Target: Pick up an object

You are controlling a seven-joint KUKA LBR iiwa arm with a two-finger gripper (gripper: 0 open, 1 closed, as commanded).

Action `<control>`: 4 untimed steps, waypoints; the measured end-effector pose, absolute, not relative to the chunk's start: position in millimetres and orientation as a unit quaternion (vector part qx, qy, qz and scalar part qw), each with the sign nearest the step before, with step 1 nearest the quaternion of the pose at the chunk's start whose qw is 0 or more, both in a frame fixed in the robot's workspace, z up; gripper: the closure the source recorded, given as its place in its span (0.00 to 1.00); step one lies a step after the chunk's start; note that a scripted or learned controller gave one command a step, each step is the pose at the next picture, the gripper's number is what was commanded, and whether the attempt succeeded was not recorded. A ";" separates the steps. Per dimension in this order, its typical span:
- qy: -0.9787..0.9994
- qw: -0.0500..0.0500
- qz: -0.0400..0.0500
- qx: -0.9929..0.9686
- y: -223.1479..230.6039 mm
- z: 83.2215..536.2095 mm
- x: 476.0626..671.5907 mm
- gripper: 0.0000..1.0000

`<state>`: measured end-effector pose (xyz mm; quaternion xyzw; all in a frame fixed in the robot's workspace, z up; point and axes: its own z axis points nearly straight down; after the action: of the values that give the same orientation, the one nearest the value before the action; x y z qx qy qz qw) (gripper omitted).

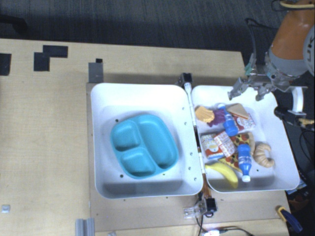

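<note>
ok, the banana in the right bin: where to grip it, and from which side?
I'd grip the banana across its thick middle, coming straight down from above. It lies flat near the front-left corner of the right bin, curve exposed on top. The blue bottle crowds its right end, so close the fingers across the narrow width, away from the bottle.

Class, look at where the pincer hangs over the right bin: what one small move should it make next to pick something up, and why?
Probably a short descent toward the camera-near side, onto the toy sandwich. The pincer hovers open above the right bin's far rim, holding nothing, and the sandwich lies closest beneath it, on top of the pile, so it looks easiest to reach.
</note>
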<state>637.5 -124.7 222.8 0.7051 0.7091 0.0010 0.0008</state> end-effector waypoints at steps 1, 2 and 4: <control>0.708 0.002 0.002 0.706 -149.4 98.4 577.7 0.00; 0.709 0.004 0.003 0.706 -149.0 109.6 579.4 1.00; 0.709 0.003 0.003 0.705 -120.7 87.2 615.6 0.00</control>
<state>615.6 -120.7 87.2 0.7053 0.7089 0.0028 0.0028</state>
